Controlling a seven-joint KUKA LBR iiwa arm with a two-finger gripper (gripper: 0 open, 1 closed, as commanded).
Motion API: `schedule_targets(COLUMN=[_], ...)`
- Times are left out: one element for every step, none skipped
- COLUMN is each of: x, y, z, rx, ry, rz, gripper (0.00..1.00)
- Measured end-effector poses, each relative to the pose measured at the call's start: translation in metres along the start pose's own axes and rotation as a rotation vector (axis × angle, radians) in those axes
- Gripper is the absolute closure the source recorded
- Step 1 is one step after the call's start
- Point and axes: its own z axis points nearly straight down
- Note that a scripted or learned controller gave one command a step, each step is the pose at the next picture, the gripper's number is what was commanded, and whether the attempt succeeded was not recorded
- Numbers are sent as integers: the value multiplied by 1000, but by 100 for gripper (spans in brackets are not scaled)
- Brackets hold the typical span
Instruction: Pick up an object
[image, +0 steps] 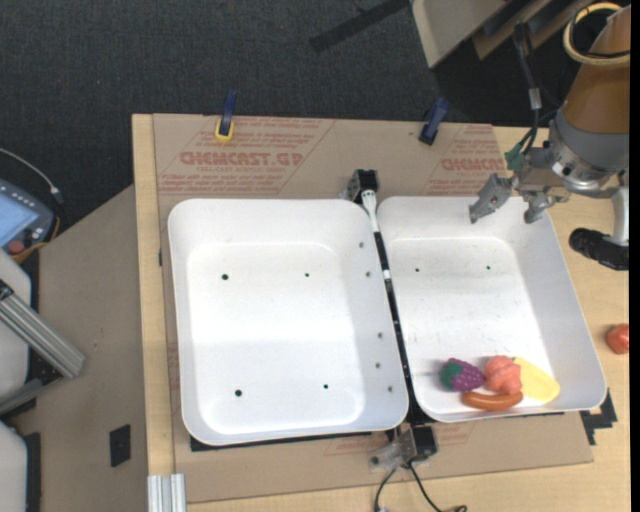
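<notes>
- Camera view, looking down at a slant: a cardboard-topped bench (300, 150) bears two shallow white bins side by side, touching along a dark seam.
- The left bin (200, 240) shows bare white floor with a few small dark dots.
- The right bin (560, 300) holds a small cluster of toy food in its near corner, against the front rim.
- The grey arm (600, 110) reaches in from the right, its orange band above the wrist.
- The gripper (512, 203) hangs over the far edge of the right bin, fingers spread apart with nothing between them, well apart from the toys.
- The toys touch one another: a yellow piece (540, 383) at the right, a red-orange fruit (503, 372) in the middle, a purple grape bunch (462, 375) at the left, and a curved orange sausage (490, 400) lying in front.
- Handling, as a judgement: these look like light, stiff, smooth plastic, not fragile but apt to slip or roll.
- The grape bunch sits at the cluster's open end and looks knobbly, so it likely offers the surest hold, taken across its narrow width.
- The sausage lies low near the rim, which may crowd the fingers.
</notes>
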Motion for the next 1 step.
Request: schedule_targets(x=[5], y=[-75], z=[-132], rx=[-10], ry=[-2], rz=[2], gripper=[0])
